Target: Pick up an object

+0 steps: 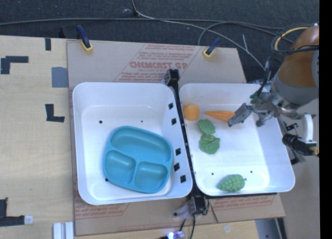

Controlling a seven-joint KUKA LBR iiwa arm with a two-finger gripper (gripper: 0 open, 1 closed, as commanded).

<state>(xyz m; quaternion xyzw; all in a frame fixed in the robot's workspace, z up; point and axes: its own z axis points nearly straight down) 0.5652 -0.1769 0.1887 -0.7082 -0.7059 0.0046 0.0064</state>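
The right bin point(272, 152) holds an orange ball point(191, 112), an orange carrot point(220, 114), two green leafy pieces point(206, 127) point(209, 144) and a green bumpy fruit point(231, 183) near its front edge. My gripper point(249, 115) hangs over the right bin's back right part, its fingers point(237, 116) spread apart with nothing between them. Its left finger sits just right of the carrot's tip. The arm's orange band point(305, 38) shows at the far right.
A blue divided tray point(137, 158) lies in the left bin point(88, 129). Black clips point(179, 129) run along the wall between the bins. Cables point(228, 30) trail behind the bins, which rest on cardboard held by two clamps point(83, 39).
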